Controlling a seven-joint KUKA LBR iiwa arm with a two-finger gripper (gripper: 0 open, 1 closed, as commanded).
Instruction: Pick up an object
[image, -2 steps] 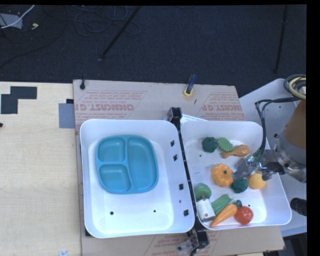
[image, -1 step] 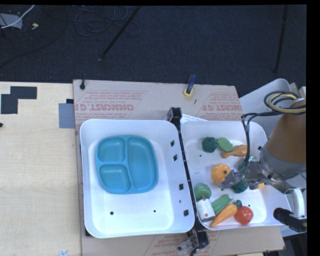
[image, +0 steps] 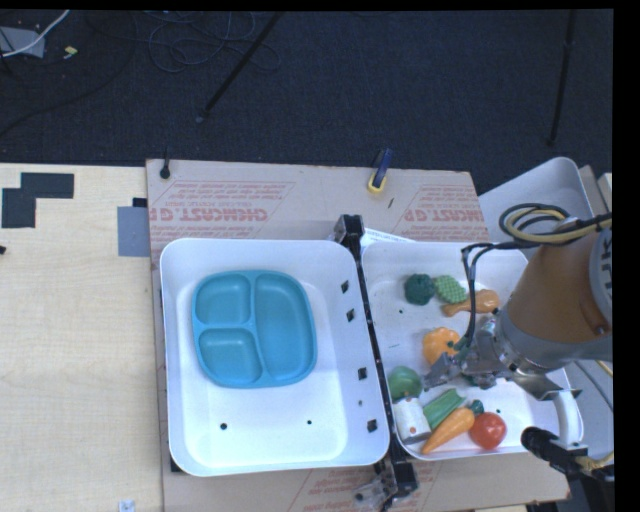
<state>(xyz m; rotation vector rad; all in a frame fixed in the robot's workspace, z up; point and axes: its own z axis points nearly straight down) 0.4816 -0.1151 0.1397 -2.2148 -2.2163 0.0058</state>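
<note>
Where brown cardboard sheet (image: 300, 205) reads mirrored "CHEMCAST GP", shallow white right bin (image: 395, 270) below, tool (image: 462, 365) low over orange plastic toy pepper (image: 437, 344), grip state indiscernible.

Robot lab: cardboard-lined bench (image: 250, 205), floor cables (image: 190, 40), white bins (image: 180, 300).

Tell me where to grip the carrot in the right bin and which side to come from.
Grip the carrot across its thicker orange middle, coming straight down from above. It lies flat and slanted near the bin's front wall, narrow tip low-left, with a green piece close on its upper side and the tomato to its right, so side approaches look crowded.
</note>
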